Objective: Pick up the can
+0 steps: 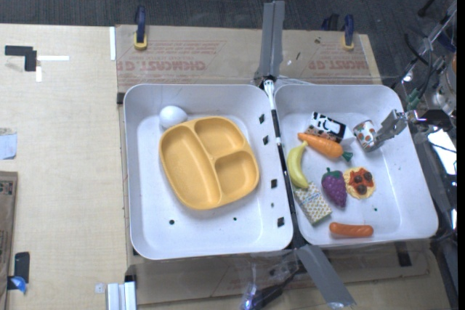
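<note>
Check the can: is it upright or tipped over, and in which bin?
Tipped. The can lies on its side in the right bin, its round end facing the camera, next to the gripper.

Glossy white plastic bins (138,178) sit on a matt, pale wood desk (58,149). At the left bin's centre, a smooth yellow plastic plate (209,160); at twelve o'clock, brown cardboard (196,58).

The gripper (381,136) reaches into the right bin (407,225) from the right, its tips just beside the small can (364,132), near the carrot (321,145).
</note>
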Controlling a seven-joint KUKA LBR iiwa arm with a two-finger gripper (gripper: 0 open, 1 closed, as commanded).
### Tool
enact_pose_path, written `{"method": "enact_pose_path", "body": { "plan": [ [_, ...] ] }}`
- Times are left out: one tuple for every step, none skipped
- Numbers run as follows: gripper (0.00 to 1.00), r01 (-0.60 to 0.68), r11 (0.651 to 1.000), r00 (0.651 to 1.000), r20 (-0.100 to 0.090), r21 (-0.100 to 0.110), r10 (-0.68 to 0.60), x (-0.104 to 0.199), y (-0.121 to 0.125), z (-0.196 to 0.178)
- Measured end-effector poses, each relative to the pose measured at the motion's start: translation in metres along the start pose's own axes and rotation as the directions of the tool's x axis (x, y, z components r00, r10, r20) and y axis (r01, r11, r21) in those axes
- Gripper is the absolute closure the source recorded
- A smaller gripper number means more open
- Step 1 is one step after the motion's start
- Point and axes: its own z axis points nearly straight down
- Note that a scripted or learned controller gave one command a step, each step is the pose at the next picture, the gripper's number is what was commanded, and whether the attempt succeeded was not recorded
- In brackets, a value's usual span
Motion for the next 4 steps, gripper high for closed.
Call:
{"method": "enact_pose_path", "body": {
  "plan": [
    [0.0,-0.177,0.984,0.984,0.0,0.0,0.177,-0.037,0.036,0.044],
    [0.0,-0.217,0.976,0.976,-0.004,-0.005,0.217,-0.037,0.058,0.162],
    [0.0,-0.038,0.999,0.999,0.001,-0.003,0.038,-0.016,0.066,0.097],
    [0.0,-0.025,0.999,1.0,0.005,-0.025,0.025,-0.033,0.092,0.152]
  ]
}}
